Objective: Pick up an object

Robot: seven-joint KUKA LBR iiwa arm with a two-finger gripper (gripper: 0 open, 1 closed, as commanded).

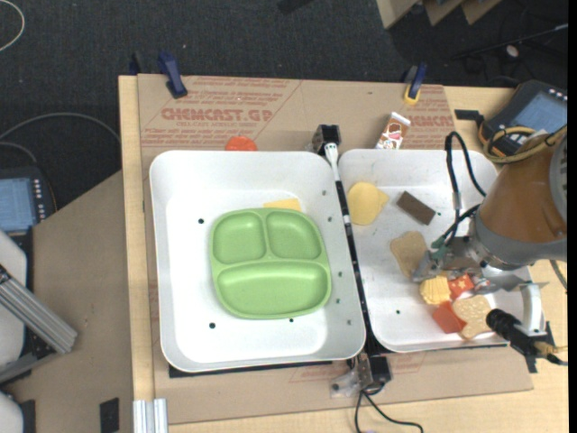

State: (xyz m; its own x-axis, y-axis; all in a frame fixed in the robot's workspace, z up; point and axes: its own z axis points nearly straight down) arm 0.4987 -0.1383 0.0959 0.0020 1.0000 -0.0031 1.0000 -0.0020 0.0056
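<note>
Pincer [448, 273] low over food pieces [451, 300] in right bin [383, 327]; grip state unclear. Grasp stage; next, lift straight.

Tool [448, 273] fingers hidden among food

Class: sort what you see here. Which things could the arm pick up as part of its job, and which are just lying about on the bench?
Job:
gripper
yellow round piece
brown block
tan piece
yellow, red and tan cluster

Lying about:
green divided tray
blue clamps
small carton
</note>
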